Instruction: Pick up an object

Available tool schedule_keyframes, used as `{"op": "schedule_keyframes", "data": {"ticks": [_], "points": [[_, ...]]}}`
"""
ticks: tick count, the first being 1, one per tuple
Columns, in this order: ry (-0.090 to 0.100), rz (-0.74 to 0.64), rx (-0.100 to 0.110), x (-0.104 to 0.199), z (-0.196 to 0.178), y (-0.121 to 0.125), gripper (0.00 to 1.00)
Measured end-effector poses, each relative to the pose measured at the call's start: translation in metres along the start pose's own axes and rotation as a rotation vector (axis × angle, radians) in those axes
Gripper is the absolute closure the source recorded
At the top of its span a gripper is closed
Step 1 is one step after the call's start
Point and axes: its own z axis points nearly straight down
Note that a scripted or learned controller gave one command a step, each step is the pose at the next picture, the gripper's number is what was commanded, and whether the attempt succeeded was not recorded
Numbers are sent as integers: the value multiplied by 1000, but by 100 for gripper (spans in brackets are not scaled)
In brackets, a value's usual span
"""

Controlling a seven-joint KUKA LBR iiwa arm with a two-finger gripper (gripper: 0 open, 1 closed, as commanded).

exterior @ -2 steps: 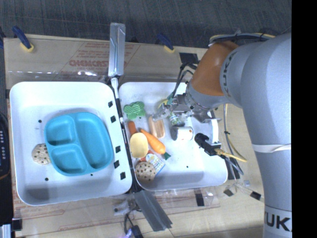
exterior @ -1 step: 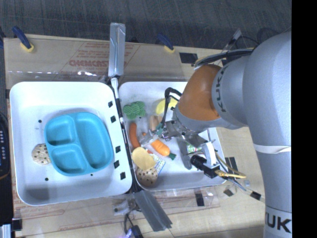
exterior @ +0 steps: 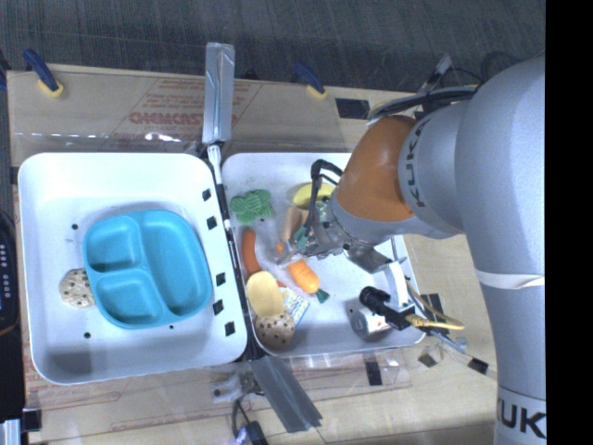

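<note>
On the desk [exterior: 93, 100] we see two white bins. The left bin [exterior: 46, 184] holds a blue tray [exterior: 148, 267] with three compartments, and a cookie [exterior: 75, 288] lies touching the tray's left edge. Blue clamps [exterior: 44, 72] grip the cardboard at the far edge. A metal bar [exterior: 218, 91] runs between the bins. We note black tape marks [exterior: 211, 221] along the left bin's right wall.

Lighting is even and fairly bright, from overhead. The two white bins [exterior: 46, 248] read near overexposed, with soft shadow along their inner walls. A mild sheen sits on the blue tray [exterior: 148, 267] and the arm's grey casing [exterior: 491, 146]. Focus is slightly soft overall; small items are grainy.
</note>
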Motion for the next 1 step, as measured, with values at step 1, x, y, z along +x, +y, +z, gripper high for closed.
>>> {"op": "schedule_keyframes", "data": {"ticks": [1], "points": [[-2,226,-3,23,-91,31,100]]}}
